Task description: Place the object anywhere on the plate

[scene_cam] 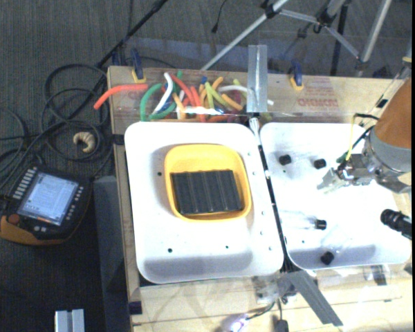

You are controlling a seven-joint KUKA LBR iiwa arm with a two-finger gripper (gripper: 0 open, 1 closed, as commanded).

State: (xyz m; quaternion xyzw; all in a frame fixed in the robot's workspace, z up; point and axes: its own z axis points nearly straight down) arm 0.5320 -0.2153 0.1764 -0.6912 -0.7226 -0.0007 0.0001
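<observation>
I hover my gripper [336, 178] over the right bin [301, 244], its grip unreadable from here, while the dark ridged slab [206, 191] already lies on the yellow plate [171, 163], so placing seems done and I need only retreat.

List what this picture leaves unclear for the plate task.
- Gripper: small and blurred over the right bin; anything held can't be told.
- Arm: cut off by the right edge.
- Small dark bits in the right bin: too small to identify.
- Dark object on the yellow plate: its identity is unclear.
</observation>
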